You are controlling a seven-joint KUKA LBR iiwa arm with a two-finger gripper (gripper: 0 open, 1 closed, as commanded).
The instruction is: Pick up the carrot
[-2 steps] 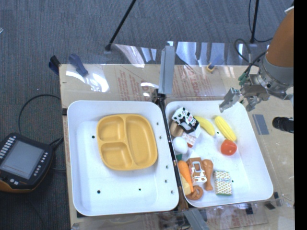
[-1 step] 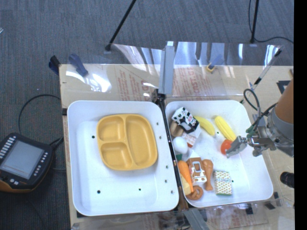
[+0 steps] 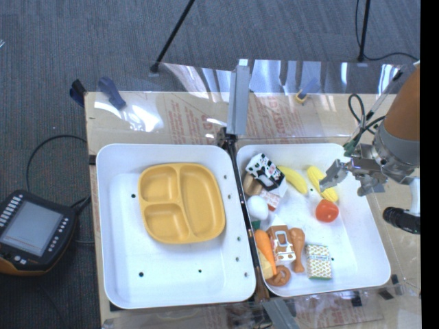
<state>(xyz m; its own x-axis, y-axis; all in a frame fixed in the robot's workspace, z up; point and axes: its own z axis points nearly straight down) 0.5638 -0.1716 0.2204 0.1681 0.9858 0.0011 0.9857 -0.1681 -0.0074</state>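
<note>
The carrot (image 3: 264,249) is a small orange cone lying along the left wall of the right bin (image 3: 363,249), near its front, tip toward the front edge. It is wedged against a brown-and-white packet (image 3: 282,245). My gripper (image 3: 351,181) hangs over the back right part of the same bin, well to the right of and behind the carrot. Its fingers (image 3: 335,174) are spread open with nothing between them. It sits just right of a yellow corn cob (image 3: 319,182) and above a red tomato (image 3: 327,211).
The right bin also holds a cow-print carton (image 3: 264,170), a banana (image 3: 295,179), a white egg (image 3: 258,207), a drumstick (image 3: 298,247), a green-speckled box (image 3: 319,262) and a pretzel (image 3: 278,276). A yellow divided plate (image 3: 182,202) lies in the left bin (image 3: 123,252).
</note>
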